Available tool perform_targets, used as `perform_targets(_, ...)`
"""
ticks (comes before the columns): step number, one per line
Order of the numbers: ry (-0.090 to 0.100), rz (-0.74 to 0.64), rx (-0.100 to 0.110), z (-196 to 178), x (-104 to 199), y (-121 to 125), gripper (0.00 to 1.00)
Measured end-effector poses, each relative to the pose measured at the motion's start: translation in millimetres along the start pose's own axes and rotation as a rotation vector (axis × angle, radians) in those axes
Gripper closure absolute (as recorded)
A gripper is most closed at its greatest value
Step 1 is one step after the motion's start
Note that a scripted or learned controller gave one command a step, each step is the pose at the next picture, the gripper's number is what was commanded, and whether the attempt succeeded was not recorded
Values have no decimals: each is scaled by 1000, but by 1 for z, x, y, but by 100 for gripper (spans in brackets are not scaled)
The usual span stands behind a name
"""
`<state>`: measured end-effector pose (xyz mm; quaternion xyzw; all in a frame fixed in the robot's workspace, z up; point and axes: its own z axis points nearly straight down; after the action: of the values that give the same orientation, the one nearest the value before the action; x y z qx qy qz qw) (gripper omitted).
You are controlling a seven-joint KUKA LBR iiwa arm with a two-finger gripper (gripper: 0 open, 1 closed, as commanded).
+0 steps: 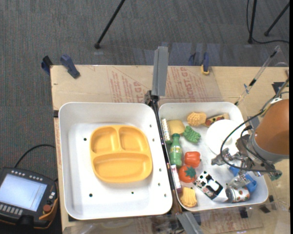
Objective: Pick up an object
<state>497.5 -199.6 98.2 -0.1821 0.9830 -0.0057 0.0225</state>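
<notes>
The right bin (pixel 234 106) holds several toy foods. Among them are a yellow corn cob (pixel 197 118), a green leafy piece (pixel 192 134), a green bottle (pixel 175 150), a red pepper (pixel 192 158), a red tomato (pixel 186 173) and a black-and-white cow-patterned piece (pixel 208 184). A white plate (pixel 223 134) lies at the bin's right. My gripper (pixel 233 168) hangs low over the bin's right front part, just right of the cow-patterned piece and above a small can (pixel 238 194) and a blue piece (pixel 250 183). I see nothing clearly held in it.
The left bin (pixel 71 179) carries a yellow divided tray (pixel 121 153). A grey post (pixel 159 74) stands behind the seam between the bins. The arm's orange band (pixel 279 130) overhangs the right bin's right wall. A teach pendant (pixel 22 195) lies on the floor at lower left.
</notes>
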Motion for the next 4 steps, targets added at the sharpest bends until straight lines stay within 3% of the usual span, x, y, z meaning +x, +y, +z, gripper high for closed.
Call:
perform_targets(1,26,-77,-6,6,-30,86,0)
perform_targets(2,22,-102,12,2,-32,94,0)
perform_targets(3,38,-270,-28,13,-85,84,0)
perform_targets(4,34,-273,-25,2,-88,84,100)
